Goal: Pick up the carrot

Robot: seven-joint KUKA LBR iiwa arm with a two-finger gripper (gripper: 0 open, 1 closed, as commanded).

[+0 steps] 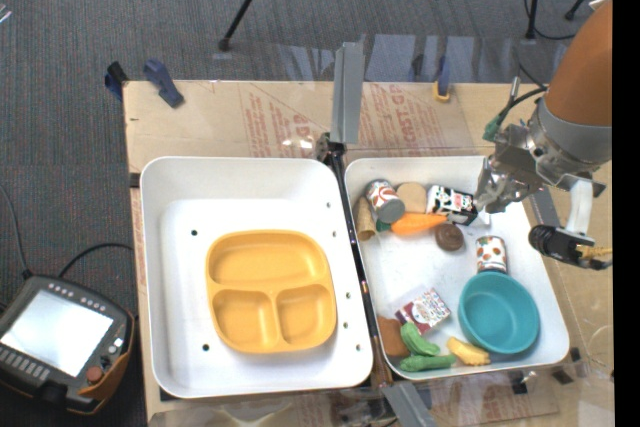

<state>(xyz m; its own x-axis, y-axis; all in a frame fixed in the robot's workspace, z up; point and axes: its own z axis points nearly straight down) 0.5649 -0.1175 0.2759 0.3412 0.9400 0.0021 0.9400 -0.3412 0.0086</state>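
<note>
While the gripper [492, 198] hangs over the far right part of the right bin [556, 315], the carrot [420, 225] lies just to the left of it and a little nearer the camera, on the bin floor. How the fingers stand I cannot tell: the gripper's tip is a dark, tangled shape against a small black-and-white carton [452, 203], and nothing shows between them.

Taking the carrot as the landmark, its long axis runs roughly left to right across the bin, with the thicker end toward the left. Touching or just beside its left end stands a tipped can [384, 201], and behind it sits a round tan object [411, 195]. The carton lies just behind the carrot's right end, and a dark brown round thing [449, 237] rests against that same end on the near side. Farther right and nearer the camera stands a small upright can [491, 254], and beyond that a teal bowl [499, 312].

Judging from this, the coming move is a short shift left and down, with the fingers set across the carrot's short width. Room is tight at both ends; the open bin floor lies on the carrot's near side, toward a small red-and-white packet [424, 308]. The bin's far wall is close behind.
</note>
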